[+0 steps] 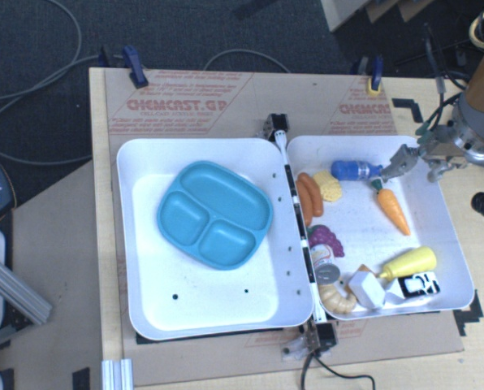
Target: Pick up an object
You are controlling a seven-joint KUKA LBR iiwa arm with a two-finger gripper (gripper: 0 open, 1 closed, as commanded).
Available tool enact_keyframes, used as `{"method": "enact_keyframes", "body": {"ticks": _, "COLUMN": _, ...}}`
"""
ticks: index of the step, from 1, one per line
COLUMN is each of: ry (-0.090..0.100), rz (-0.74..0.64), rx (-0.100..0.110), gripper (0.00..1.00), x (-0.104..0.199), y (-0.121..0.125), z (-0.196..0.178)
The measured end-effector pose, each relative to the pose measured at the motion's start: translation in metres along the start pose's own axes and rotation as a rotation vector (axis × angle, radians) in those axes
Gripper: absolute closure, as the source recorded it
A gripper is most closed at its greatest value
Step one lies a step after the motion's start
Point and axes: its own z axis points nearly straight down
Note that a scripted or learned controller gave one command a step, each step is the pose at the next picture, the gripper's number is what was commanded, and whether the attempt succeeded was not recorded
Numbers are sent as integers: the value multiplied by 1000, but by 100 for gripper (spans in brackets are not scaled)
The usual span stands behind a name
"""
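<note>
Right now the gripper (404, 162) hangs over an orange carrot (393, 209) with a green top; whether its fingers are spread, I cannot tell.

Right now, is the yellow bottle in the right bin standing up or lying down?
Lying down: the yellow bottle rests on its side on the right bin floor.
</note>
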Motion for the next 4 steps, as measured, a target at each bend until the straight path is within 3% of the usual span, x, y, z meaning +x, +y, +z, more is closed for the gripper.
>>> {"method": "enact_keyframes", "body": {"ticks": 1, "ry": 2, "rz": 0, "rx": 7, "gripper": 0, "x": -2, "y": 13, "z": 95}}
{"method": "enact_keyframes", "body": {"ticks": 2, "ry": 1, "rz": 1, "rx": 5, "gripper": 0, "x": -14, "y": 17, "z": 141}}
{"method": "enact_keyframes", "body": {"ticks": 3, "ry": -1, "rz": 1, "rx": -2, "gripper": 100, "x": -14, "y": 19, "z": 127}}
{"method": "enact_keyframes", "body": {"ticks": 4, "ry": 4, "rz": -4, "rx": 4, "gripper": 100, "x": 40, "y": 5, "z": 138}}
